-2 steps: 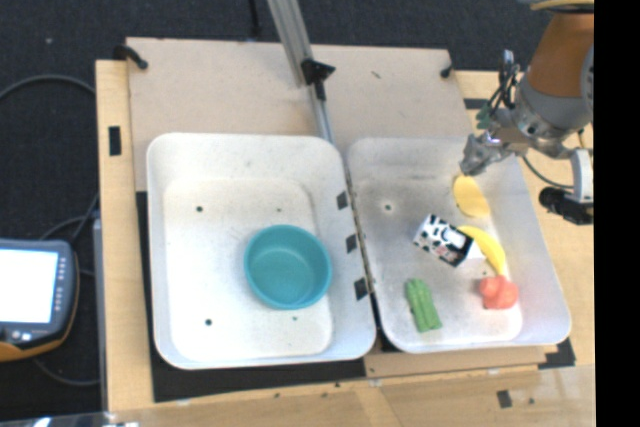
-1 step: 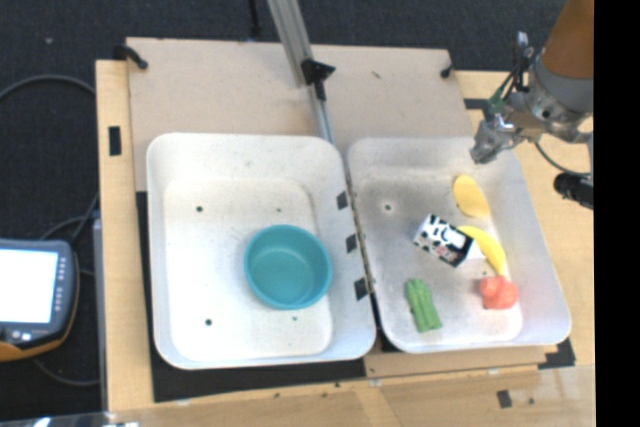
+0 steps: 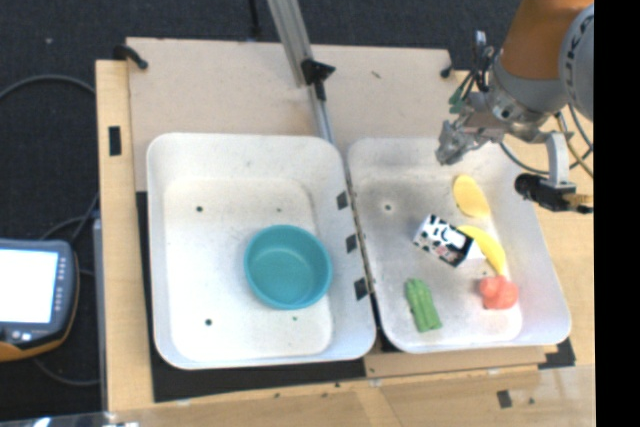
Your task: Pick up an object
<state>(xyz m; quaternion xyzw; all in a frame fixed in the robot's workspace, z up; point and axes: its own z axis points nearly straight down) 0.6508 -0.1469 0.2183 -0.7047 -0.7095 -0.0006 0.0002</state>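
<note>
The right bin [image 3: 400,185] holds a yellow spoon-like toy [image 3: 478,217], a black-and-white spotted block [image 3: 442,240], a green ridged piece [image 3: 422,304] and a red-orange lump [image 3: 498,293]. My gripper [image 3: 455,143] hangs over the bin's far right corner, just above and behind the yellow toy's round end. Nothing shows between its fingers. The grey arm with its orange band rises behind it at the upper right.
The left bin [image 3: 190,205] holds a teal bowl [image 3: 288,265]. A slanted metal post [image 3: 285,10] stands behind the bins, near the divide. A screen device [image 3: 30,295] sits off the bench at the left. Cables loop beside the arm at the right.
</note>
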